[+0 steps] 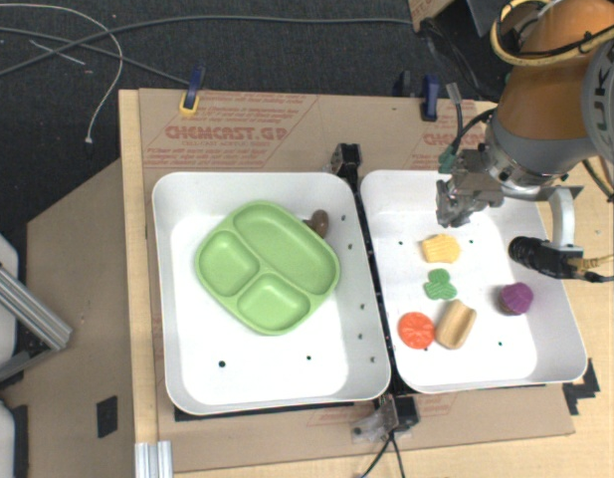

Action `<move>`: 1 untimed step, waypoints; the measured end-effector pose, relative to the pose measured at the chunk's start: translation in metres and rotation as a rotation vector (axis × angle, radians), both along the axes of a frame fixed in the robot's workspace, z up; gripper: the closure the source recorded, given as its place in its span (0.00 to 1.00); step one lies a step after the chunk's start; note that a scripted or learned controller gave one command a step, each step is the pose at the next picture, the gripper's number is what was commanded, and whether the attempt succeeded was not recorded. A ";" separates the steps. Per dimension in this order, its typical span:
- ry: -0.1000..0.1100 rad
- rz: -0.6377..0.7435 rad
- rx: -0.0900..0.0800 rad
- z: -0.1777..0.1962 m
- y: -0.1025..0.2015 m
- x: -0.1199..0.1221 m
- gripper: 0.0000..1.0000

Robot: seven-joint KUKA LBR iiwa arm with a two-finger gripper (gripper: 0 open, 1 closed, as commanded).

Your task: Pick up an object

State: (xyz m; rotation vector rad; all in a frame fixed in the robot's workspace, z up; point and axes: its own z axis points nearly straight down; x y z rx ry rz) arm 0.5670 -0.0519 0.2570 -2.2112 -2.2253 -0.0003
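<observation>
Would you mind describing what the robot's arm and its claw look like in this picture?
The arm is bulky and rounded, with a broad orange band above a grey wrist section. A yellowish cable loops over its top, and dark cables run down its side towards the claw, which is a small block of dark grey metal. A green fitting sits beside the wrist, just above the claw.

Both shallow white bins [187, 366] look like smooth, glossy plastic. At nine o'clock, the green three-compartment tray [269, 265] has a duller, satin plastic sheen. Beneath lies matt brown printed cardboard [237, 127]. At two o'clock, the orange arm band [555, 68] looks glossy, above the dark metal gripper [454, 207].
</observation>
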 end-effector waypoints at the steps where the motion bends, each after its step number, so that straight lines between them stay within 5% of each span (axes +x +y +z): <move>1: -0.004 0.001 -0.001 -0.001 0.058 0.012 1.00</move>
